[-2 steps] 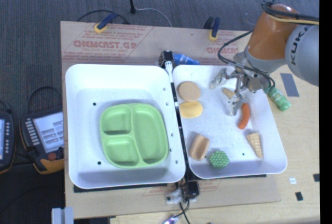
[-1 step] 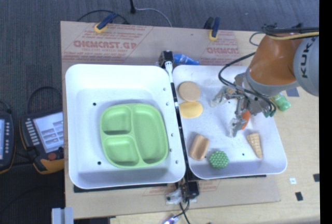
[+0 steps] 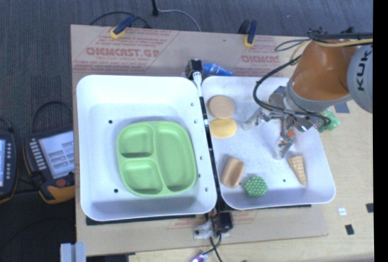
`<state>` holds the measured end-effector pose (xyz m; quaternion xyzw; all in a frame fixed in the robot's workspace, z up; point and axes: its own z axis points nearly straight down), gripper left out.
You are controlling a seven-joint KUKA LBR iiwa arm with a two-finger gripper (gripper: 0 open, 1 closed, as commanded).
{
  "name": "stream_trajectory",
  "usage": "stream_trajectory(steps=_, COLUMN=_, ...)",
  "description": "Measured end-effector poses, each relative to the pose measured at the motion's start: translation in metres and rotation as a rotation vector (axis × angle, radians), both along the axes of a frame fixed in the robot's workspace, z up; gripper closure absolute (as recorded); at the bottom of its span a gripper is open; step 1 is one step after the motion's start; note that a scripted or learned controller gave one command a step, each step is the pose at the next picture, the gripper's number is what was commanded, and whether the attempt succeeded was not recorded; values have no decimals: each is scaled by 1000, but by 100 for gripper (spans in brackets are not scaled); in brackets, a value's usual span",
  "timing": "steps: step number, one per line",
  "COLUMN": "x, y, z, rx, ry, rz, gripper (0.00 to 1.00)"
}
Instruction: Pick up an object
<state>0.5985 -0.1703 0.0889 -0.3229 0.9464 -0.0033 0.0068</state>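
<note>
My gripper [image 3: 267, 134] hangs over the middle of the right bin [image 3: 321, 194], under the arm's orange band. Its two fingers are spread wide, one fingertip [image 3: 250, 124] pointing left and the other toward the front, with bare bin floor between them, so it is open. Left of it lie a tan round biscuit [image 3: 222, 107] and a yellow round piece [image 3: 224, 128]. Toward the front sit a tan bread-like chunk [image 3: 232, 171], a green knobbly ball [image 3: 255, 186] and an ice cream cone [image 3: 297, 168]. A green item [image 3: 331, 121] peeks out from under the wrist at the right.
The left bin [image 3: 97, 103] holds a green divided plate [image 3: 156, 157]. A ridge between the bins runs front to back at mid-view. Cables trail from the wrist. A blue object [image 3: 215, 69] and clamps lie on the board behind the bins.
</note>
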Motion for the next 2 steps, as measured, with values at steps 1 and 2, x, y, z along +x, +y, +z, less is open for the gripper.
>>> stream_trajectory(steps=1, x=-10, y=-19, z=0, rx=-4, ry=1, rz=473, gripper=0)
stream_trajectory(steps=2, x=-58, y=1, z=0, rx=-5, ry=0, rz=532, gripper=0)
